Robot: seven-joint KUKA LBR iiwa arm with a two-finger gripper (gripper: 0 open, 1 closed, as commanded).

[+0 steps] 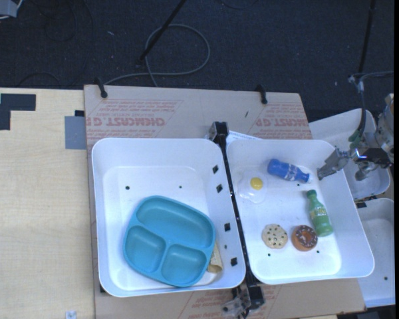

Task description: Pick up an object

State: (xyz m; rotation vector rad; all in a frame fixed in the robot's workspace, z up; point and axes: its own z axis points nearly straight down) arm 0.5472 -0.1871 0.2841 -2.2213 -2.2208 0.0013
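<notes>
The gripper (349, 163) is seen at the right rim of the right bin (356, 244), low over the upper right corner, with the arm reaching in from the right. Two grey fingers (329, 164) are spread apart, one pointing left into the bin, the other lying nearer the rim, and nothing is held between them. The nearest candidate is judged to be the blue bottle (287, 171), which lies on the bin floor just left of the fingers; its long axis runs left to right with a slight downward tilt, roughly in line with the reach. The green bottle (318, 213) lies below the gripper, its long axis nearly up and down in the view, cap end uppermost. A yellow ball (256, 183), a cookie (274, 236) and a donut (304, 238) lie farther off, toward the lower left. For the blue bottle, a short move left is judged necessary, with the fingers closing across the narrow body.
</notes>
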